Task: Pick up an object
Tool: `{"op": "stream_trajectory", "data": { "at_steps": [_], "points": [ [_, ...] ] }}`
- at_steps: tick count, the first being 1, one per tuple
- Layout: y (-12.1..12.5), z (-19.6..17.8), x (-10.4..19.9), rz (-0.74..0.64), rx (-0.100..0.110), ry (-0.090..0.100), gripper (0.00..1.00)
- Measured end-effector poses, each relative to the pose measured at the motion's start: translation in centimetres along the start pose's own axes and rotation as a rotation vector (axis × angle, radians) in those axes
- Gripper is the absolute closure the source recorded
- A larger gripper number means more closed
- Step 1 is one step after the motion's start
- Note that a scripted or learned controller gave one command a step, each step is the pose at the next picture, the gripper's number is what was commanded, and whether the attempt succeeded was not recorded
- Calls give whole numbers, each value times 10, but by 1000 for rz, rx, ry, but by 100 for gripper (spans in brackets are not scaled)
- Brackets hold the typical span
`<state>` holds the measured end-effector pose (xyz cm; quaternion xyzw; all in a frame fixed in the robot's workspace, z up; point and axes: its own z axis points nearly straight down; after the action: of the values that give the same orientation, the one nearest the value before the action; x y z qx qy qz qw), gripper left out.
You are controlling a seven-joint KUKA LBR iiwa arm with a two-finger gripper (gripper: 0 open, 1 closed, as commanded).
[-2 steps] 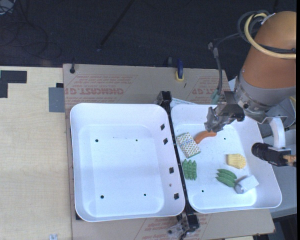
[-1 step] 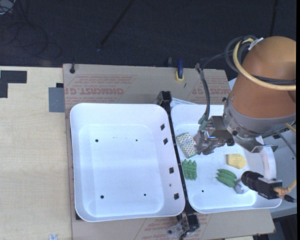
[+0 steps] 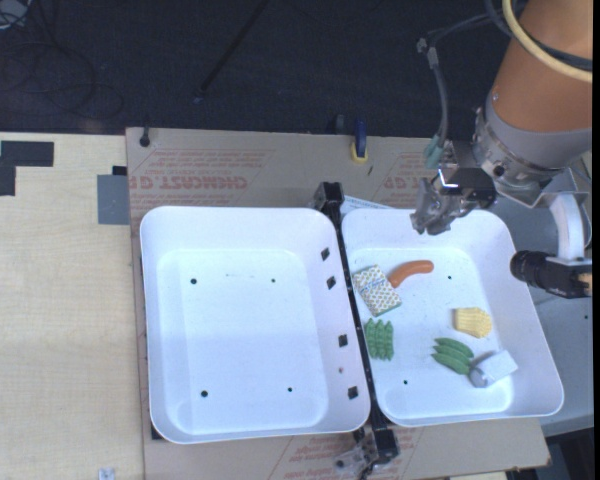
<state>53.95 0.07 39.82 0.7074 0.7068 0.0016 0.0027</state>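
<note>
The counter point(image 3: 60, 298) stretches out pale under a brown board that carries my two white bins side by side. The left bin point(image 3: 165, 268) lies well apart from my arm. The right bin point(image 3: 525, 308) holds a scatter of small things: an orange carrot-like piece point(image 3: 412, 270) toward the far side, a checkered packet point(image 3: 376, 289) just beside it near the divider, a green bumpy piece point(image 3: 379, 339) below that, a yellow chunk point(image 3: 472, 321) toward the right, a green pea pod point(image 3: 452, 354), and a small grey-white piece point(image 3: 492, 368) touching the pod's end. My pincer point(image 3: 432, 218) hangs above the far rim of the right bin, grasping nothing; released or clenched, I cannot tell.
</note>
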Motion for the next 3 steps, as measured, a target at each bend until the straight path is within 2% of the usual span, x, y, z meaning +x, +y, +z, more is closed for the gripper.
{"op": "stream_trajectory", "data": {
  "at_steps": [1, 2, 3],
  "points": [
    [-59, 59, 17, -2, 19, 2, 100],
    [-16, 29, 20, -3, 5, 1, 100],
    [-66, 36, -49, 6, 11, 0, 100]
  ]
}}
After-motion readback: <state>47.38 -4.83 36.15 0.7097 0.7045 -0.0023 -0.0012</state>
